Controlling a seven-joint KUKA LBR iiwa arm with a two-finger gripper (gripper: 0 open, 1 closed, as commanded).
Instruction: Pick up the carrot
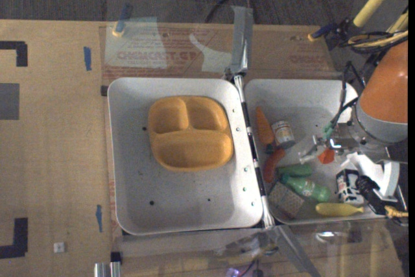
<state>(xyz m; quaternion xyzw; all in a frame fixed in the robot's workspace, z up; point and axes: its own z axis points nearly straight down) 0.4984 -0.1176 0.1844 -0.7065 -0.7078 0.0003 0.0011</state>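
Camera view looks down on the carrot (262, 126), which lies in the right bin (305, 91) close against that bin's left wall. Its long axis runs up and down the picture, leaning slightly, thin end toward the far rim. Bare white floor lies beyond that far tip. A small can (283, 133) sits just right of the carrot, a red pepper (272, 165) touches or nearly touches its near end, and a green bottle (306, 188) lies farther toward the near rim. The gripper (322, 147) hangs to the right of the can, apart from the carrot; whether it is open cannot be told. The left bin (130, 191) holds a yellow divided plate (190, 133).
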